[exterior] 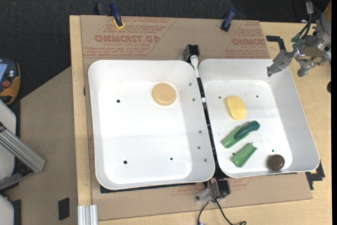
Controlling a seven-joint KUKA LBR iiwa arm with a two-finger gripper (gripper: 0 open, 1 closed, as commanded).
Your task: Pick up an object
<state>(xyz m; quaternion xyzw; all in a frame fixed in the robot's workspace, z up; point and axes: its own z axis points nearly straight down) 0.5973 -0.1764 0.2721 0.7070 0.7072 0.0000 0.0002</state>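
Objects sit in two bins: left bin [105, 129] holds a tan disc [164, 94]; right bin [295, 113] has yellow block [236, 107], two green pieces [240, 133] [244, 155], brown ball [276, 162]. Gripper [289, 63] hangs over right bin's far-right corner, fingers spread, nothing btwn them.

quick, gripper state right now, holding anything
Gripper: open, holding nothing; it sits over the far right corner of the right bin, away from the items in it.
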